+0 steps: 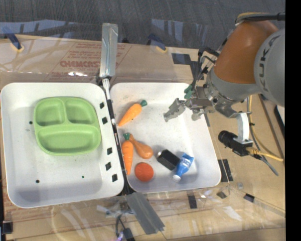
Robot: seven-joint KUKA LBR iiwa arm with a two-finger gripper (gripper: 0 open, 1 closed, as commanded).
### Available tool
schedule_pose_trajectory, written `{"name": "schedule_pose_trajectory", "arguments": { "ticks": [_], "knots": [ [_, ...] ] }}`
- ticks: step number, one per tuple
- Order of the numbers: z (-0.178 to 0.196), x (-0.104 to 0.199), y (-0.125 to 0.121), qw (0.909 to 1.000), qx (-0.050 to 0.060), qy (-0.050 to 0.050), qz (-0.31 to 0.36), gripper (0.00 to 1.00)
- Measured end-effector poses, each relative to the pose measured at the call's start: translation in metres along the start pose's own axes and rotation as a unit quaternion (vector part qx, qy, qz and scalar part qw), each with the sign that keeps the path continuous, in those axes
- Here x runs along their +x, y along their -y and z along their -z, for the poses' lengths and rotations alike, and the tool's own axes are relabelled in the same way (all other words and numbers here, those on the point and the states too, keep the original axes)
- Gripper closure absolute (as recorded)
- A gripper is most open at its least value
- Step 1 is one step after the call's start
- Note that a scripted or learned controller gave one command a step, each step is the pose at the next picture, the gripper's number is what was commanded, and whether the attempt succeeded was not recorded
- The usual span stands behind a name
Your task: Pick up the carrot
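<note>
Carrot [130,113] — near end effector [183,109]

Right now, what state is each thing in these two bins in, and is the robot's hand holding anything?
Gripper: over the right bin, nothing between its fingers.
Upper carrot: lying at a slant, alone.
Lower carrot: lying along the bin's left wall.
Orange ball: resting beside the lower carrot.
Black and blue bottle: lying on its side.
Green plate: flat in the left bin.

Matt green plastic tray [66,125]
</note>
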State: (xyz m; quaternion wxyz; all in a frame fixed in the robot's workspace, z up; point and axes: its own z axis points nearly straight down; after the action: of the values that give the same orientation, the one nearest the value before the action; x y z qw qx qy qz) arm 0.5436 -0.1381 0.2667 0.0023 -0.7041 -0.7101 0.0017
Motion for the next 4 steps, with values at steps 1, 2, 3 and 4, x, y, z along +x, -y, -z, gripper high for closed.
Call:
{"name": "schedule_pose_trajectory", "arguments": {
  "ticks": [1, 2, 3, 4],
  "knots": [
    [-0.077, 0.065, -0.056, 0.9952, 0.001, 0.000, 0.098, 0.00],
    [-0.133, 0.040, -0.043, 0.9573, 0.000, 0.000, 0.289, 0.00],
    [-0.162, 0.032, -0.099, 0.9621, -0.002, 0.001, 0.273, 0.00],
    [-0.169, 0.033, -0.113, 0.9578, 0.003, 0.000, 0.287, 0.00]
  ]
}}
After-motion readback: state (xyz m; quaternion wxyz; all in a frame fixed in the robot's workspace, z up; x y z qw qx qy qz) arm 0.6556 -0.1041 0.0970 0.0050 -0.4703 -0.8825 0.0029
